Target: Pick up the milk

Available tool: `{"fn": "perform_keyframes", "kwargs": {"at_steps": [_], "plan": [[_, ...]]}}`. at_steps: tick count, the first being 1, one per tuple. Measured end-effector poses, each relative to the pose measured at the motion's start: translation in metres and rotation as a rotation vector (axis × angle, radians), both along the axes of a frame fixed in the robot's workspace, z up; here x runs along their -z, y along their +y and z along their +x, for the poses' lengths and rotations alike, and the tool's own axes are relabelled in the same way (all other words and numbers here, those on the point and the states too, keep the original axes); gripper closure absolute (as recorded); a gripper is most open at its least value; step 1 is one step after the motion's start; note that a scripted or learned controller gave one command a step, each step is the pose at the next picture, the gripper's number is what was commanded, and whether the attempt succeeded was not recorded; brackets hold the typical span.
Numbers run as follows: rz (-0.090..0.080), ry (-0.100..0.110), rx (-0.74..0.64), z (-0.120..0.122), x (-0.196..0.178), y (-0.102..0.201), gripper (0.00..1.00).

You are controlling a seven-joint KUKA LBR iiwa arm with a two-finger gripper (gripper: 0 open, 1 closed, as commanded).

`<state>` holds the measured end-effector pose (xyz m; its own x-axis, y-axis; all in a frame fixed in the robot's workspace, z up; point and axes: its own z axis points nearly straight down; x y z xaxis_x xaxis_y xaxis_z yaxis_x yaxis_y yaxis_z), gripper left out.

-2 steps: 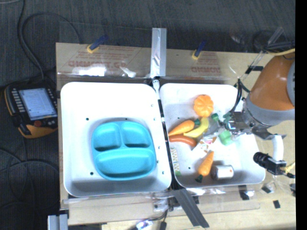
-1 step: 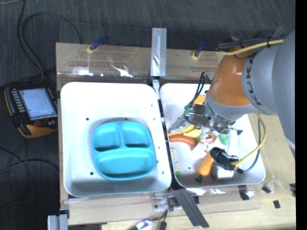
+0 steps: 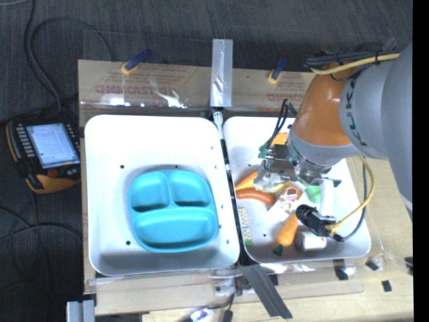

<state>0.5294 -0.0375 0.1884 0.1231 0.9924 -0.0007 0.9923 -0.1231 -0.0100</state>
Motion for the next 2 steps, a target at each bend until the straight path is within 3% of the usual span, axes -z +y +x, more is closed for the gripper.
{"fn": "perform_keyframes", "kwargs": {"at_steps": [1,2], "plan": [[-0.002,-0.003,0.158,-0.022,0.007,0.084,1.0],[-0.003,-0.002,0.277,-0.047,0.007,0.054,1.0]]}}
